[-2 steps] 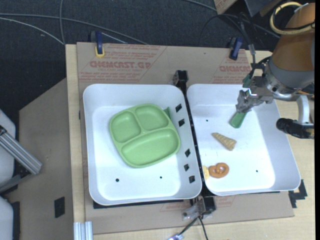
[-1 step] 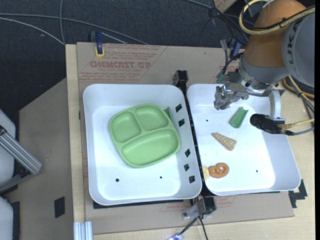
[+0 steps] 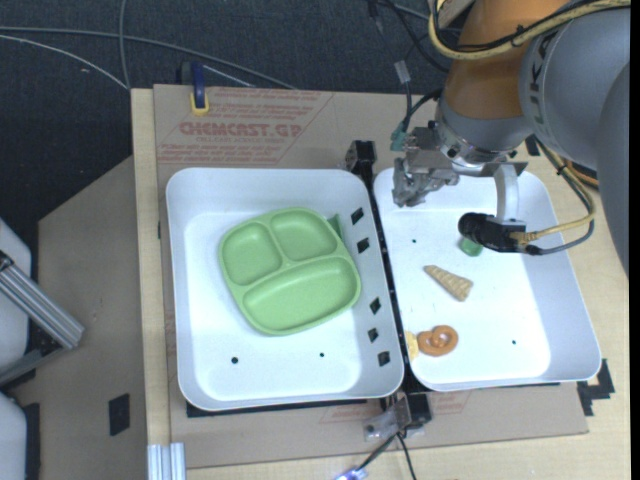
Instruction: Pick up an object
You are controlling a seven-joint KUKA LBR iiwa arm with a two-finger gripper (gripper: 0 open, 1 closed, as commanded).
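My gripper [image 3: 409, 194] hangs over the far left corner of the right bin [image 3: 560, 298], close to its floor, with nothing seen between its fingers. A tan cone-shaped piece [image 3: 449, 281] lies in the middle of that bin, below and right of the gripper. An orange pretzel-like ring [image 3: 437, 341] rests near the bin's front left. A small green object [image 3: 471, 247] sits to the right of the gripper, partly under a black fitting on the arm.
The left bin [image 3: 200, 358] holds a green divided plate [image 3: 290, 269]. Black clips run along the divider [image 3: 372, 268] between the bins. The arm's bulk [image 3: 520, 58] and a yellow cable [image 3: 560, 233] overhang the right bin's far side.
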